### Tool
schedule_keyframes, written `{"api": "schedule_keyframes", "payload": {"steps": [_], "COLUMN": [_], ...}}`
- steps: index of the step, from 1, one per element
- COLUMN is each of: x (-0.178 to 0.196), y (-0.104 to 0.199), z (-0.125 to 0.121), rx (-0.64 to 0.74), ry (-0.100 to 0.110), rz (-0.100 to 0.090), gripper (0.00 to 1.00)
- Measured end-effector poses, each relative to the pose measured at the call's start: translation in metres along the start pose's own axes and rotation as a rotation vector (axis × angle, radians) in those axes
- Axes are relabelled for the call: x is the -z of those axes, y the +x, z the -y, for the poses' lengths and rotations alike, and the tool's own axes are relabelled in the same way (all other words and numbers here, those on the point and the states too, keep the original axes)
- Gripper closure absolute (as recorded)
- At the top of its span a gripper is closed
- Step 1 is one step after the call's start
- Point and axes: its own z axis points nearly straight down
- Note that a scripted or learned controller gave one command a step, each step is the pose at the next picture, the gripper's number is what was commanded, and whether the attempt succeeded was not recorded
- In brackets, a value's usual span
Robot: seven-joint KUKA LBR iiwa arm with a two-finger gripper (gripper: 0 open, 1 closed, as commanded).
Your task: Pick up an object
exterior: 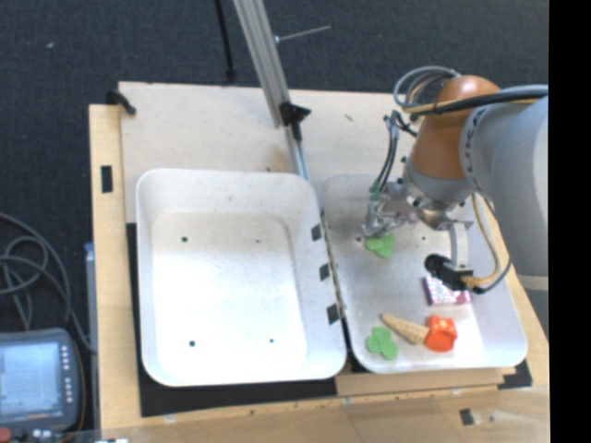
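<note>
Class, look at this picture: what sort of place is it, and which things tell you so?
Probably a robotics lab or test bench. A grey robot arm reaches over two white bins, one scattered with small toys, and cables and a handheld screen lie on the dark carpet.

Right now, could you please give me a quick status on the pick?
Gripper low in the right bin, directly over a green piece. Nothing seen held. Cone, orange piece, second green piece lie apart, nearer the front.
</note>
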Motion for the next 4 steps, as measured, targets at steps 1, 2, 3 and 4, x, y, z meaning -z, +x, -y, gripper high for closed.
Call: {"api": "schedule_keyframes", "payload": {"steps": [1, 2, 3, 4], "x": [0.047, 0.094, 0.123, 0.129], "y": [-0.007, -0.014, -0.015, 0.026], "z": [0.002, 0.003, 0.001, 0.034], "rx": [0.008, 0.006, 0.012, 0.016], "ry": [0.004, 0.003, 0.004, 0.009], "rz": [-0.002, -0.001, -0.002, -0.003], "gripper": [1.00, 1.00, 1.00, 1.00]}}
